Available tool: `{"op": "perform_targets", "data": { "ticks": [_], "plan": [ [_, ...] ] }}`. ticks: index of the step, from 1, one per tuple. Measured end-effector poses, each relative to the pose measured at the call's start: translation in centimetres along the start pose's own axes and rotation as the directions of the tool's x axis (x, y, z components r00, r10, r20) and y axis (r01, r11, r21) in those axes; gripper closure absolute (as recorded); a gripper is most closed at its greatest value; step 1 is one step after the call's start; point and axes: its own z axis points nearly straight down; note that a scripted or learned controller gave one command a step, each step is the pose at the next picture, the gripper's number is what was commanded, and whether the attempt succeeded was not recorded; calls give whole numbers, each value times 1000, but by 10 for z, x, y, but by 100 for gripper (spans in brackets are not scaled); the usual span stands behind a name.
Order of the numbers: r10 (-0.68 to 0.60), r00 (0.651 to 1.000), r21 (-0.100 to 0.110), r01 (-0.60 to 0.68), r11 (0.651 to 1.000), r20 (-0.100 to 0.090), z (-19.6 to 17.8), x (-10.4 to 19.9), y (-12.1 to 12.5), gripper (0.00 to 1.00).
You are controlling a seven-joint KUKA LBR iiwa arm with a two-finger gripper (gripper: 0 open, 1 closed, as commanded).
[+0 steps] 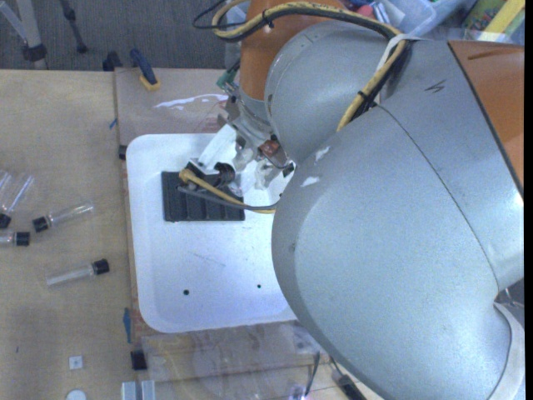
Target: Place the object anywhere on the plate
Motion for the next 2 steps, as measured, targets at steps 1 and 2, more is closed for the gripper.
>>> {"op": "perform_targets", "data": {
  "ticks": [1, 2],
  "plan": [
    [329, 944, 0, -329, 944, -6, 118, 30, -10, 100],
    [-83, 997, 1, 83, 997, 1, 35, -28, 11, 100]
  ]
}}
